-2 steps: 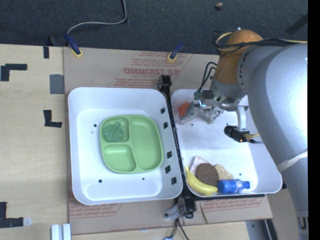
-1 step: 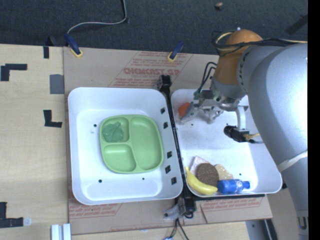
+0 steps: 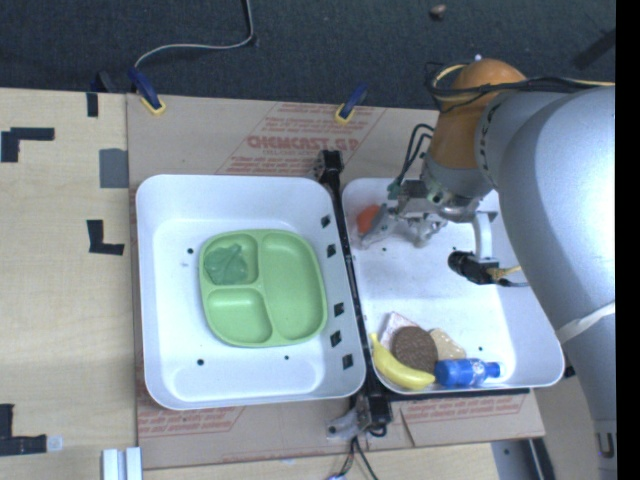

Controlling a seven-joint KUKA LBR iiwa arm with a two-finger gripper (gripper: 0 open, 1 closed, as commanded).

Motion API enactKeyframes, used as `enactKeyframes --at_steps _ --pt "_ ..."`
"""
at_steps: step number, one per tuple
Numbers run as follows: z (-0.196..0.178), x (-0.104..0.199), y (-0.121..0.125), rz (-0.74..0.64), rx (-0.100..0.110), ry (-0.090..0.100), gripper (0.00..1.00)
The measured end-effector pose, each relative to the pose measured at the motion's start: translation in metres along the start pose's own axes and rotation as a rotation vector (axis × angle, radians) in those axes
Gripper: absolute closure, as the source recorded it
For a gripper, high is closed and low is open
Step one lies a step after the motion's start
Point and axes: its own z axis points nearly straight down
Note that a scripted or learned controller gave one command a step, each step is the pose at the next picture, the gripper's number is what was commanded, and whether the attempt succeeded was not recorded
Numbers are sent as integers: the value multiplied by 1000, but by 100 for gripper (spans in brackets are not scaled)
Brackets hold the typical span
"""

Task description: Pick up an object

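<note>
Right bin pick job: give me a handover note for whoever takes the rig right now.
Tool: at the right bin's far left corner, nothing visibly held.
A small orange object lies just beside it, toward the divider.
Banana, brown round item and blue bottle sit along the near edge.
Green divided plate is in the left bin.
Done: nothing lifted yet. Left: grasp and lift one object.

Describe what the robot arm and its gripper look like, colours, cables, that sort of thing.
The arm is thick, rounded and smooth, in plain grey. Above the wrist sits a glossy orange band. Thin dark cables run down beside that band toward the gripper, which is small and made of pale grey metal. No markings are legible.
</note>
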Motion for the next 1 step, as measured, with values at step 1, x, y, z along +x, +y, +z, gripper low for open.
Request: enactKeyframes --at_steps 1 --pt "0 -3 0 -3 1 8 0"
